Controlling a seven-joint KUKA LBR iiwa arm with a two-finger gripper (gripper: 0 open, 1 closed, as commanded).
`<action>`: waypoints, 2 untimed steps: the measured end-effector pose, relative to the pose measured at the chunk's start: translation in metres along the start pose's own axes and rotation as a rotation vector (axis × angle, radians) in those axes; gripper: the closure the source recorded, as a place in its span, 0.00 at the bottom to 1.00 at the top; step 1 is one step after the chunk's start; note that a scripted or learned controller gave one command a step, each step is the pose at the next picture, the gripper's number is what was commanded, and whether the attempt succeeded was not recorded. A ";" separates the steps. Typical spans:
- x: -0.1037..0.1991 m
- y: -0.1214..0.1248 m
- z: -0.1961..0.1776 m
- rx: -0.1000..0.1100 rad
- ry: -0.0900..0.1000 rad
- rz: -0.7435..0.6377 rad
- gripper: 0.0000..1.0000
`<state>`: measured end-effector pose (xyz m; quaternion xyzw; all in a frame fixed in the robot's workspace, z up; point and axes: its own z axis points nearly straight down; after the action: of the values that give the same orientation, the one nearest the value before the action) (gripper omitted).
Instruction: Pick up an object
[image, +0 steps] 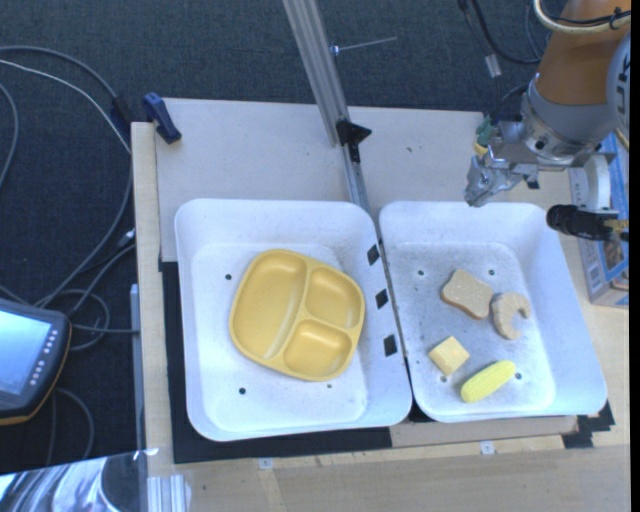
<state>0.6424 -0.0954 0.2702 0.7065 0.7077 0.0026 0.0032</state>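
In the right bin (570, 330) lie a slice of bread (467, 293), a tan bitten cookie (510, 314), a yellow cheese cube (449, 355) and a yellow corn cob (488, 380). My gripper (484, 186) hangs above the bin's far rim, well back from the food, with nothing seen between its fingers. The arm's orange band (580, 45) is at the top right.
The left bin (200, 330) holds a yellow divided plate (297, 314). A metal pole (320, 70) slants across the bench behind the bins. A blue clamp (161, 117) sits at the bench's far left corner. Cables and a screen lie on the floor at left.
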 end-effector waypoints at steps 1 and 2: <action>0.064 -0.003 0.005 0.010 0.004 -0.005 1.00; 0.113 -0.004 0.022 0.012 0.003 -0.004 1.00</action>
<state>0.6381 0.0179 0.2480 0.7051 0.7091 -0.0007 -0.0023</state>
